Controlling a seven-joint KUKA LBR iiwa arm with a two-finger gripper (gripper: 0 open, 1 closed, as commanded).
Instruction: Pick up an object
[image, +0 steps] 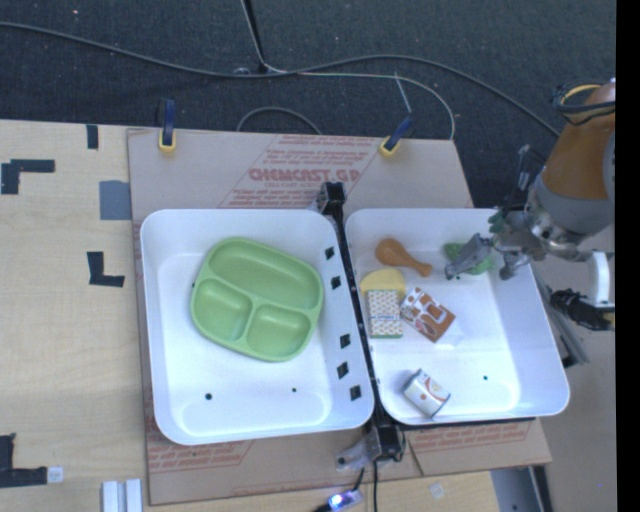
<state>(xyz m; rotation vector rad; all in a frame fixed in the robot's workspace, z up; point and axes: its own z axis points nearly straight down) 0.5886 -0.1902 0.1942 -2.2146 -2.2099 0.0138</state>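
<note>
Wooden tabletop (60, 330) carries two white bins; my hand (483, 256) hangs over the upper part of the right bin (520, 345), fingers clamped on a green toy (472, 252). Just beyond the hand toward the divider lies a drumstick (402, 256); below it I see a yellow box (384, 300), a brown packet (428, 314) and a can (425, 392). Far past the divider, a green tray (258, 298) fills the left bin (170, 390).
</note>
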